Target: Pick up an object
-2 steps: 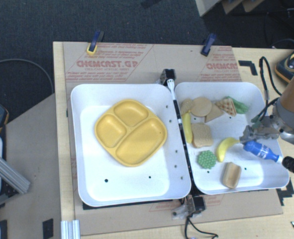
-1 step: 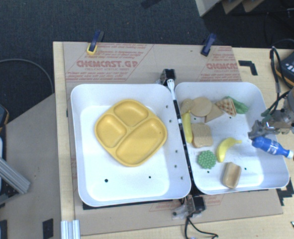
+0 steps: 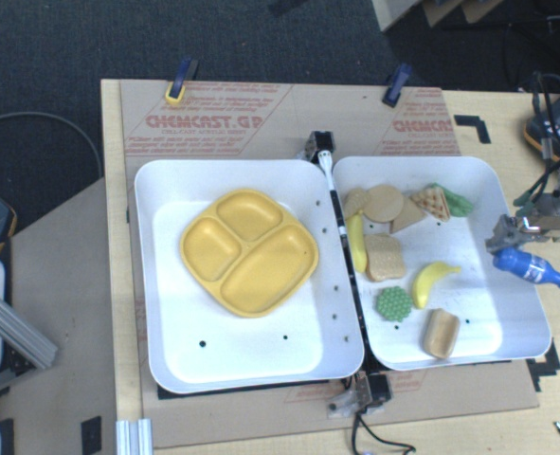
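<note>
In the left half of my feed, the left white bin holds 1 yellow plate with 3 compartments. On the brown board above it I can read red print, "CHEMCAST GP". The right white bin holds toy food: a straight banana along its left wall, tan round biscuits, a bread slice, a knobbly green ball, a curved banana, a bread roll and a waffle piece with a green leaf. At the bin's right rim lies a blue bottle, glossy, lying on its side. The gripper sits just above it; I cannot tell whether it grips anything.
</note>
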`<state>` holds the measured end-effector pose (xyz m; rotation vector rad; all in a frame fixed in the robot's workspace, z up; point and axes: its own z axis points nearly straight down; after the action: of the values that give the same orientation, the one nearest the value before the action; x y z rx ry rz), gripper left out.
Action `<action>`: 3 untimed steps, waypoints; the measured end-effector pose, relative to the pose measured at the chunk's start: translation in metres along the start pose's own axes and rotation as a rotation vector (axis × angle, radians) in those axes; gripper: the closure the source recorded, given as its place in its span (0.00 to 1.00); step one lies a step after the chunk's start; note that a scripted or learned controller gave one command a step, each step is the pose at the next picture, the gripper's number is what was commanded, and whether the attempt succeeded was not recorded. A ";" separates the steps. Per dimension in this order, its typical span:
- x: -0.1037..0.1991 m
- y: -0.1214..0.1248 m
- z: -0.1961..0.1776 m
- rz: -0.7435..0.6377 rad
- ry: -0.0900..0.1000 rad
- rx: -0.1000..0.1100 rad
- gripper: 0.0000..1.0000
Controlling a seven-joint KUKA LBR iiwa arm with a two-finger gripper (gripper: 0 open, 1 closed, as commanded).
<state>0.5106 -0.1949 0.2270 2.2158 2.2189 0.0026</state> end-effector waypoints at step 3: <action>0.147 0.036 0.008 -0.003 0.003 0.004 1.00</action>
<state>0.5464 -0.0482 0.2184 2.2158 2.2256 0.0014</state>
